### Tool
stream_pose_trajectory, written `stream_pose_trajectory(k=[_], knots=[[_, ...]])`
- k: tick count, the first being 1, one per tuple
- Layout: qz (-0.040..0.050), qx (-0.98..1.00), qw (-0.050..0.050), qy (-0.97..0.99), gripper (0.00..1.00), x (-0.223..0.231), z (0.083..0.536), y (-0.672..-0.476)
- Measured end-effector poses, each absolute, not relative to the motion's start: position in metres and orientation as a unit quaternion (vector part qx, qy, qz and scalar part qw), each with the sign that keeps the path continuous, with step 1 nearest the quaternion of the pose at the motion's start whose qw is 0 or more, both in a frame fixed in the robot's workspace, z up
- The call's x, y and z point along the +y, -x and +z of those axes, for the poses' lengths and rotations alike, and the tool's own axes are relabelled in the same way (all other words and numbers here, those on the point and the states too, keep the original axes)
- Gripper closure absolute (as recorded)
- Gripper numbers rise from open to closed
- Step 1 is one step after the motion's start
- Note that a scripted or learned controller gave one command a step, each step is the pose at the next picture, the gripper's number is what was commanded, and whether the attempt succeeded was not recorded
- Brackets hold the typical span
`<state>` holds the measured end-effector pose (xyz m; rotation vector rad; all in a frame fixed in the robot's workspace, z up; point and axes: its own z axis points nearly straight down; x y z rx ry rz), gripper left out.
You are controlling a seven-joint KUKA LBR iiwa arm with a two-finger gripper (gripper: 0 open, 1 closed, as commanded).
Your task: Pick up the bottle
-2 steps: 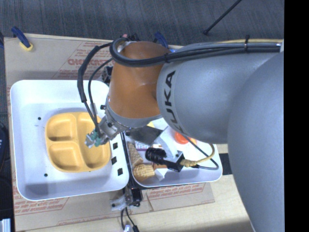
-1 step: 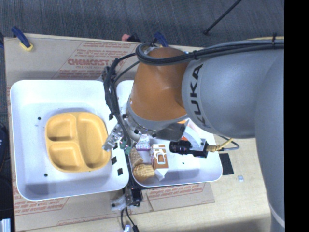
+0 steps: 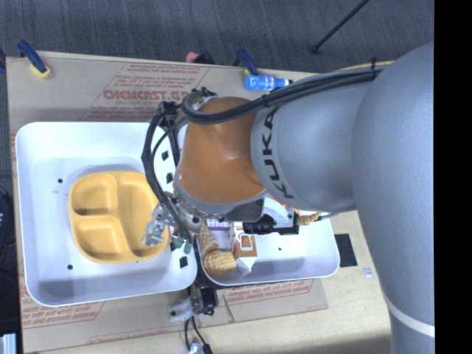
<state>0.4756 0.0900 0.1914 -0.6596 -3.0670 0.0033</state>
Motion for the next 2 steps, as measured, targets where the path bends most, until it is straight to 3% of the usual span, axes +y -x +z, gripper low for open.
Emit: stream_pose_trajectory(k=[1,2], knots=[[0.0006,-0.970,0.000,0.244,1.00,0.036,0.250,-0.477],[0.0008,-0.979,0.002,0.202,1.00,0.103,0.209,-0.477]])
